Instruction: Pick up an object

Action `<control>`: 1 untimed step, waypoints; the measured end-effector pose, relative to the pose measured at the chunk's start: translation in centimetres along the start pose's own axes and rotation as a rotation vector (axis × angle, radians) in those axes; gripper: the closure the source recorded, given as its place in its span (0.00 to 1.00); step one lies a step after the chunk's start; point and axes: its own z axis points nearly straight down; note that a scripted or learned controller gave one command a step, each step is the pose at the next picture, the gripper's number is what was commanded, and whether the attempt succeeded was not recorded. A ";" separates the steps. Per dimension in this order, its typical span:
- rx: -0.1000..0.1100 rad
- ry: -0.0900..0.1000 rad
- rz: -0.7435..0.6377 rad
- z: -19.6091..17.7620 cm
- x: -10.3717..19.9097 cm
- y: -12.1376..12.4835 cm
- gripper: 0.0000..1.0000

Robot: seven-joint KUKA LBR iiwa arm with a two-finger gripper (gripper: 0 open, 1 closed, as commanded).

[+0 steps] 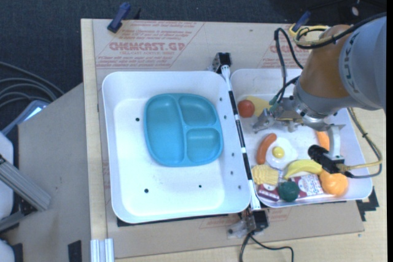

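The right bin (pixel 362 150) holds several toy foods. A red tomato (pixel 246 108) lies at its left, beside a yellow piece (pixel 261 104). Below them are an orange sausage (pixel 266 147), a fried egg (pixel 279 153), a banana (pixel 302 167), a corn cob (pixel 266 175) and a green piece (pixel 288 191). An orange fruit (pixel 333 183) and a carrot (pixel 323 139) lie further right. My gripper (pixel 274 118) hangs low over the bin's upper middle, just right of the tomato and above the sausage and egg. Nothing is visibly held.
The left bin (pixel 123 150) carries a blue divided plate (pixel 183 129). A black clip (pixel 222 61) joins the bins at the top, and another clip (pixel 255 219) sits at the bottom. The arm's orange band (pixel 322 73) and cables (pixel 288 49) cover the right bin's upper part.
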 end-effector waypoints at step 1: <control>-0.001 -0.001 -0.001 1.0 0.3 3.7 0.00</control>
